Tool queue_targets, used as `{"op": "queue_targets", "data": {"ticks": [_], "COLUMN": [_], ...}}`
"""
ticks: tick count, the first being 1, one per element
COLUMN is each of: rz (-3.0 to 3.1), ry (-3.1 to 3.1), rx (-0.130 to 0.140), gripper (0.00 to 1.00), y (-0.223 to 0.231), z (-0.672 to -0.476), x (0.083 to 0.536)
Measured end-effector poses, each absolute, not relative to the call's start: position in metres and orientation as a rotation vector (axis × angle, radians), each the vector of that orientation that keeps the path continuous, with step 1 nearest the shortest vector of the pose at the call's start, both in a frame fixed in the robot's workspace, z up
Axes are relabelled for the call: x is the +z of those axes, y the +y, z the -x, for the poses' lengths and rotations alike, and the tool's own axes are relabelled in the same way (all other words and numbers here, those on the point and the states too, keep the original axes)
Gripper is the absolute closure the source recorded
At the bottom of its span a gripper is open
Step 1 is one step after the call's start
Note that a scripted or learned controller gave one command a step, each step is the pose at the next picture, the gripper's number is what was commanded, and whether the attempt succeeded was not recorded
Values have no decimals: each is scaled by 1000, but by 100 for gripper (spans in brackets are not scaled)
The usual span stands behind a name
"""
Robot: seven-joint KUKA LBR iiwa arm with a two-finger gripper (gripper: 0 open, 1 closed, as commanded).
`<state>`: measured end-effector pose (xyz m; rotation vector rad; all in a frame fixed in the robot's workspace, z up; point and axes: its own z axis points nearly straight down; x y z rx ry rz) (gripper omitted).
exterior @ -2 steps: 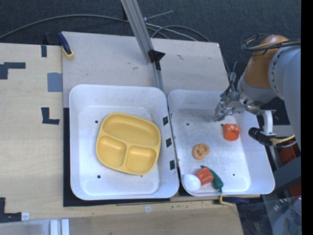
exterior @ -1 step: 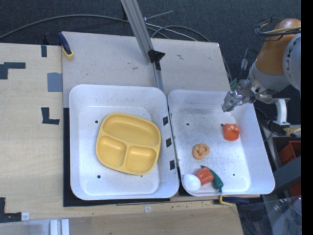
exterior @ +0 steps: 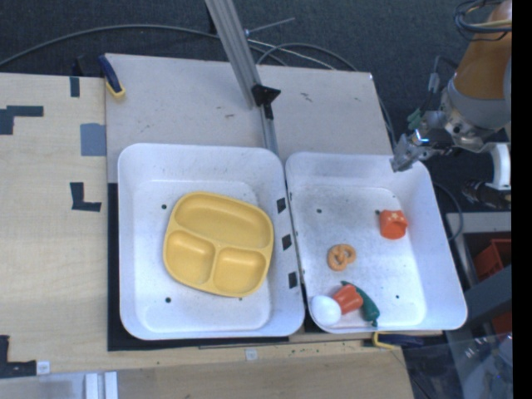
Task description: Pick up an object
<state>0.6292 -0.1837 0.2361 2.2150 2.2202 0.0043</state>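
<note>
With the tool (exterior: 405, 155) poised at the right bin's (exterior: 432, 191) far corner, its state indiscernible, the small orange piece (exterior: 392, 224) could be missed.

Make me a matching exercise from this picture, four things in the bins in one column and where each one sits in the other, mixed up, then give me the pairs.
Things:
1. yellow plate
2. orange block
3. pretzel
4. white egg

Places:
A. near the middle of the right bin
B. front left corner of the right bin
C. in the left bin
D. right side of the right bin, nearest the hand

Pairs: 1-C, 2-D, 3-A, 4-B. The hand hovers at the right bin's far right corner.
</note>
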Motion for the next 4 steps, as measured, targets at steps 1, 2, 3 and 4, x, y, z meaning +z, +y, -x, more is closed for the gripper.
{"op": "queue_targets", "data": {"ticks": [1, 2, 3, 4], "rz": [-2217, -2217, -2215, -2214], "ry": [2221, 2228, 2232, 2231], "rx": [3, -1, -1, 0], "gripper": [100, 100, 100, 100], "y": [-183, -135, -77, -21], "z": [-630, -624, -633, -637], "x": [273, 265, 252, 257]}}
